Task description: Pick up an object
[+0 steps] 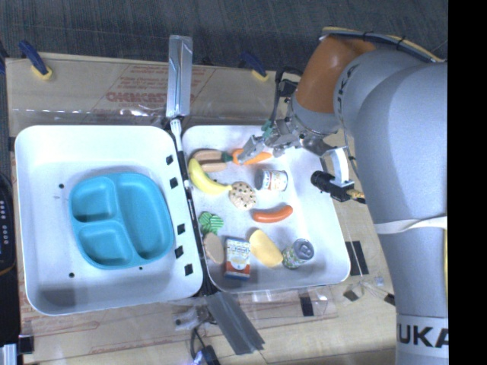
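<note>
Jaws at the wrist hang low over the far edge of the right bin [335,268], close above an orange carrot [253,157], but we cannot tell from this slanted view whether they are released or clenched, nor whether the carrot sits between them. We judge the step in hand to be the reach and descent onto an object; nothing looks lifted yet. Going from largest down: the grey arm [396,150] comes in from the right and hides the bin's far right corner; the left bin [34,204] holds a blue divided plate [120,219]. In the right bin lie a banana [204,179], a hot dog bun [210,160] just beyond it, a sausage [272,214], a yellow lemon-like piece [265,248], a small carton [238,256], a tin can [272,179], a cookie [243,195], a green leafy piece [211,222] and a small grey can [301,251]. For the next move we would want the jaws centred across the carrot's thin body before closing. The bun lies touching or just beside the carrot's tip, and the bin wall is near, so both could crowd the grip.
</note>
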`<state>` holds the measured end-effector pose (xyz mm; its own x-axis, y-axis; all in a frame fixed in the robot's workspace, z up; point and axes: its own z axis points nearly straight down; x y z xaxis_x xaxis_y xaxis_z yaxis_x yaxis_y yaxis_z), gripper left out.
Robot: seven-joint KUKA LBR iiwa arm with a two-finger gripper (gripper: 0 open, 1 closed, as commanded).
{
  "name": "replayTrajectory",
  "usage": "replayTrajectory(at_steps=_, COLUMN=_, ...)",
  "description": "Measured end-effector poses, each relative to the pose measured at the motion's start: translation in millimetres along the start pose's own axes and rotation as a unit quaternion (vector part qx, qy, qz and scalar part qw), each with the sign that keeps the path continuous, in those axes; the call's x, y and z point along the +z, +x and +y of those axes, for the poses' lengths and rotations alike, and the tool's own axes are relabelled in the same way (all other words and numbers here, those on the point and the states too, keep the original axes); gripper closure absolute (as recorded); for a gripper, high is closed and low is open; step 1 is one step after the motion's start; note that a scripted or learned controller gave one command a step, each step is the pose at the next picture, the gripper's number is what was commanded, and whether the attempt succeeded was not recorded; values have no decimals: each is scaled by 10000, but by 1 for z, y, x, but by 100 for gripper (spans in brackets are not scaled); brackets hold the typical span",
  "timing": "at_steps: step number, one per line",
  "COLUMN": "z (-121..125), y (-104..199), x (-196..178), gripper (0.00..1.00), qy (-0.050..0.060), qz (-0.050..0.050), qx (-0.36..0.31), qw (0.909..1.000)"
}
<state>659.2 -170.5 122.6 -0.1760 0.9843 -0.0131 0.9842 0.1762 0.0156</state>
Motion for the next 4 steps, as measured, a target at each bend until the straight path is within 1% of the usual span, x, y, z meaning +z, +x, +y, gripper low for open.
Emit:
replayTrajectory(at_steps=1, z=-37, y=7, x=28, gripper=0, qy=73, qz=61, qx=840, qw=9964)
replayTrajectory(at_steps=2, z=-99, y=42, x=29, gripper=0, qy=96, qz=73, qx=264, qw=9996)
replayTrajectory(at_steps=3, z=-98, y=41, x=19, gripper=100, qy=95, qz=68, qx=243, qw=9996)
replayTrajectory(at_steps=4, z=-58, y=46, x=6, gripper=100, qy=81, qz=70, qx=133, qw=9999)
